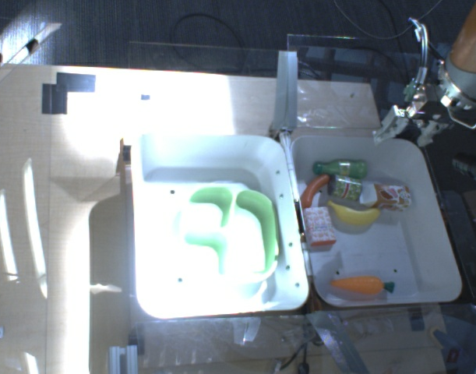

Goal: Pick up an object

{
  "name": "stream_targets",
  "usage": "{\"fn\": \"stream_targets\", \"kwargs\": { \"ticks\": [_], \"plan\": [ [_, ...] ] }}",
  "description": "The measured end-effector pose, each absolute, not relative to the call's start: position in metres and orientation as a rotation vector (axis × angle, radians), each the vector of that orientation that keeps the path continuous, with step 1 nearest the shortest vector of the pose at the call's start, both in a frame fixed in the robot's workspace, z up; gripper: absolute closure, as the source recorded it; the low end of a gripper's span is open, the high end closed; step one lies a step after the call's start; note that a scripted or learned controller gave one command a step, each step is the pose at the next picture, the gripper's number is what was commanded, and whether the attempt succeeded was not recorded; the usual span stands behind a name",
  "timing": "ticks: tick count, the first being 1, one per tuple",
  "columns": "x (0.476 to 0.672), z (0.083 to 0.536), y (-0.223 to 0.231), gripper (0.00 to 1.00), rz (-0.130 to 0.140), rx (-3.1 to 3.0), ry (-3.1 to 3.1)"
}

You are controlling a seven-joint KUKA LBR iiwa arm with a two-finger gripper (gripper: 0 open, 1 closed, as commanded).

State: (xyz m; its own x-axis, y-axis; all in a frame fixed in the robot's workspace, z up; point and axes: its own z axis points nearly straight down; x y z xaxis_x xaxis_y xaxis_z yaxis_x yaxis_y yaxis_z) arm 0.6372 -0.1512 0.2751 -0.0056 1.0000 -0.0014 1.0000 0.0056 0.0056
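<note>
- The pincer (406,125) is seen at the upper right, hanging over the far right corner of the right bin (436,232), with its 2 fingers spread apart and nothing held between them.
- The objects are gathered in the right bin, below and to the left of the pincer as viewed: a green bottle (340,168), a red sausage-shaped piece (315,190), a small can (347,188), a banana (354,213), a red-and-white packet (393,196), a small box (319,226) and a carrot (362,286).
- The green bottle is judged the nearest; its long axis runs left to right across the view.
- The carrot lies apart from the cluster, near the front wall, also left to right.
- The left bin (156,170) carries a green tray (238,223).
</note>
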Motion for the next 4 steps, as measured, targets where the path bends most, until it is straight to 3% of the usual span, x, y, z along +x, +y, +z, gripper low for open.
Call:
{"fn": "stream_targets", "kwargs": {
  "ticks": [1, 2, 3, 4],
  "plan": [
    [0.631, 0.123, -0.161, 0.0, 0.005, 2.332, 2.1],
    [0.593, 0.089, -0.197, 0.0, 0.008, 2.276, 2.154],
    [0.551, 0.089, -0.189, 0.0, 0.011, 2.268, 2.162],
    [0.545, 0.089, -0.201, 0.0, 0.012, 2.085, 2.335]
  ]
}}
